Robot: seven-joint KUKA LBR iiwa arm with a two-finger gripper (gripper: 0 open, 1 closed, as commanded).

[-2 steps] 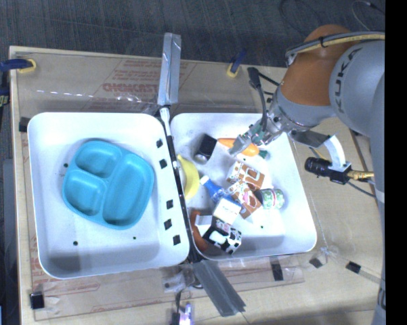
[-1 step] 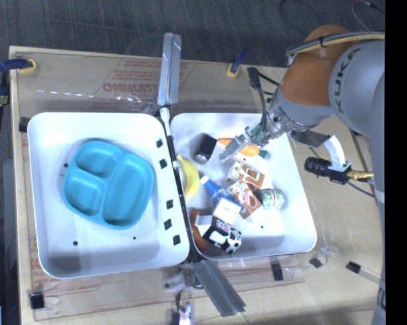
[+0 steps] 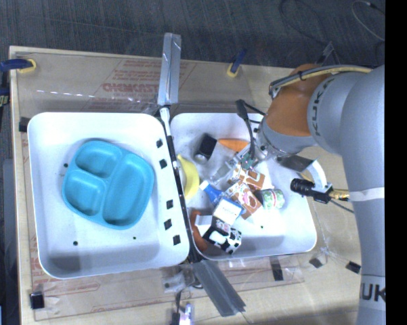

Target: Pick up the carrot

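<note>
Overhead view of the bench with two white bins side by side. The left bin [image 3: 47, 249] holds a blue divided tray [image 3: 108, 183]. The right bin [image 3: 294, 232] holds a heap of small items. The carrot [image 3: 233, 143], an orange piece, lies near the far wall of the right bin, beside a small black object [image 3: 206, 145]. The arm [image 3: 338, 114] reaches in from the right, and its gripper [image 3: 247, 158] sits low over the heap, just beside the carrot; whether it is spread or closed cannot be told. A yellow item [image 3: 187, 175] lies against the divider.
</note>
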